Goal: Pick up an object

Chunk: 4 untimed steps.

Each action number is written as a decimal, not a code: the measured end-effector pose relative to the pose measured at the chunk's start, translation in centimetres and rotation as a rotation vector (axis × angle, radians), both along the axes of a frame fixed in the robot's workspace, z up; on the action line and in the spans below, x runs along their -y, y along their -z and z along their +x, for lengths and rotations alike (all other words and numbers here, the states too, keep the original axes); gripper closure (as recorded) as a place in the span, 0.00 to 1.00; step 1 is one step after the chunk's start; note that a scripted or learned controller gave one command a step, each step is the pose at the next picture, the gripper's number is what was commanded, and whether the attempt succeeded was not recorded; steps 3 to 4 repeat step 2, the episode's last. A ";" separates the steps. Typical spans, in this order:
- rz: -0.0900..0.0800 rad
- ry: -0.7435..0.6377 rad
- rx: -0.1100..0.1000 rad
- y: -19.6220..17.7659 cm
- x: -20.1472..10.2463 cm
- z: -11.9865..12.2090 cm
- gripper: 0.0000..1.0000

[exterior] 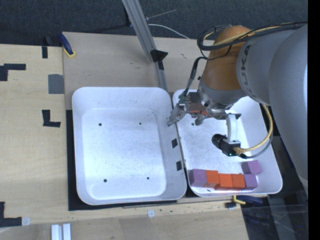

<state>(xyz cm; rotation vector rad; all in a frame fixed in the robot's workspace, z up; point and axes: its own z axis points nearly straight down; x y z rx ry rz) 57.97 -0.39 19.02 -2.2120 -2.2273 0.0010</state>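
Letters reading "KU" can be made out on the grey arm (272, 69) just right of its orange band (225, 59); the remaining letters are cut off by the curve of the casing. No other writing can be read.

The end effector (192, 111) is seen low over the upper left corner of the right bin (267, 184), close to the wall shared with the left bin (90, 149). Whether it is spread wide or drawn narrow cannot be told, as its tip is blurred among dark and reddish parts. Nothing is seen gripped.

The blocks are found along the near wall of the right bin: a purple block (199, 177), an orange block (212, 178), a second orange block (232, 181), and another purple block (253, 168) at the right end. They are well apart from the end effector.

A yellow-sheathed cable (260, 146) is looped over the bin, and a metal rail (142, 29) slants across the counter (30, 154) behind.
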 end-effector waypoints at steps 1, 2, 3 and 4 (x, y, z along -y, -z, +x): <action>0.001 -0.003 0.002 -0.1 -7.3 2.8 0.00; 0.000 0.002 -0.002 -1.1 -6.9 2.7 1.00; 0.000 0.002 -0.002 -1.1 -6.9 2.7 1.00; 0.000 0.002 -0.002 -1.1 -6.9 2.7 1.00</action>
